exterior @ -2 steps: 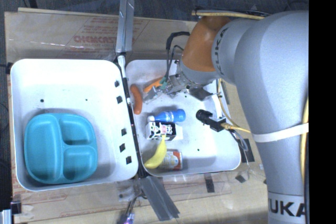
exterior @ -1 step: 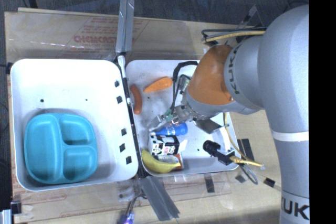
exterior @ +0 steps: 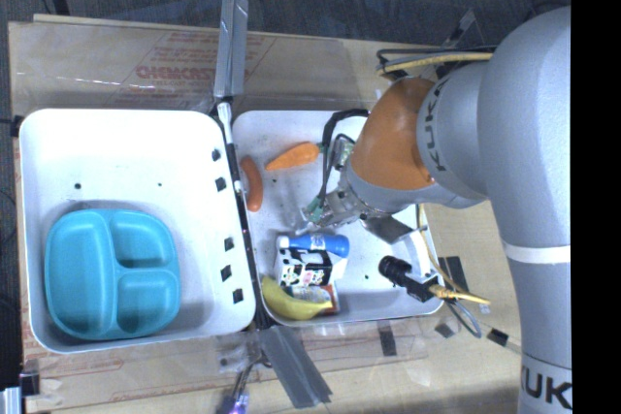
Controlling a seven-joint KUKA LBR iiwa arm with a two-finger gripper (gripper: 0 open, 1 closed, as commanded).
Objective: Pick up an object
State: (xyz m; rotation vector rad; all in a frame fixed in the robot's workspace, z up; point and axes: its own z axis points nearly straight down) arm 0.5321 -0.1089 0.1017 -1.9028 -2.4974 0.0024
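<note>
Fingers (exterior: 312,208) of the KUKA arm's gripper (exterior: 318,207) hang low inside the right bin (exterior: 281,123) at the middle of the frame. Their spread cannot be told, since the orange-banded wrist covers most of the hand from above. Nothing can be seen held between them.

The step in hand looks like the approach, with no object picked yet. The likeliest target is the blue-and-white container (exterior: 320,244), which lies on its side just below the gripper in the frame. A printed carton (exterior: 306,270) touches its lower edge, and a banana (exterior: 289,303) curves along the bin's bottom wall.

A carrot (exterior: 293,156) lies at the upper left of the gripper, and an orange sausage-shaped piece (exterior: 252,183) lies against the divider. The left bin (exterior: 116,145) holds a turquoise divided plate (exterior: 112,271), well apart from the arm.

The next move probably calls for a short drop onto the container, then a squeeze across its narrow width clear of the carton.

The bin floor beneath the wrist is hidden. The carton's print is too small to read, and what the container is stays unclear.
</note>
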